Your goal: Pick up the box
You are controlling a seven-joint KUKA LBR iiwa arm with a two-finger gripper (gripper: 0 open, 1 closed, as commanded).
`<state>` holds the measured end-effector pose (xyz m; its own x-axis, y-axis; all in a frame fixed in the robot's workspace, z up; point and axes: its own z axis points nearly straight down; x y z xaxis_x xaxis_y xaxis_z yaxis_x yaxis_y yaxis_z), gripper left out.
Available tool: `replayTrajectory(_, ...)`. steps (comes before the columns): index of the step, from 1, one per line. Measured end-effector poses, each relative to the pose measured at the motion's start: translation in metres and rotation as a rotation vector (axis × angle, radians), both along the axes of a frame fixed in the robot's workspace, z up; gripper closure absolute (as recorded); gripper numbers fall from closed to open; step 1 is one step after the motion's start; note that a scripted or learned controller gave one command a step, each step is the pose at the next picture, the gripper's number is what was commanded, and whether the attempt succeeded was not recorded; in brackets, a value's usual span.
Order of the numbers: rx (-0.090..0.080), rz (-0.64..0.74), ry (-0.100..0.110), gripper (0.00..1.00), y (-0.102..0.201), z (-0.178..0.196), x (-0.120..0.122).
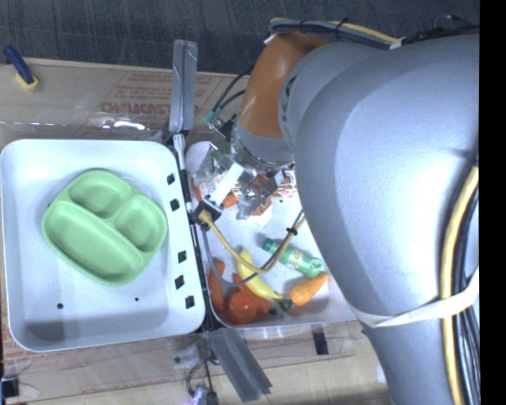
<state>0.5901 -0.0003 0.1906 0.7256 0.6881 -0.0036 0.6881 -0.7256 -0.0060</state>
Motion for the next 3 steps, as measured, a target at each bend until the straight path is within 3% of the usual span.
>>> replayTrajectory(1, -0.001, -0.045, -0.002, 0.00, 0.066, 0.000, 0.032)
replayTrajectory(2, -0.003, -0.300, -0.001, 0.00, 0.134, -0.081, 0.005)
replayTrajectory(3, -0.008, -0.135, -0.018, 0.00, 0.205, -0.094, -0.085)
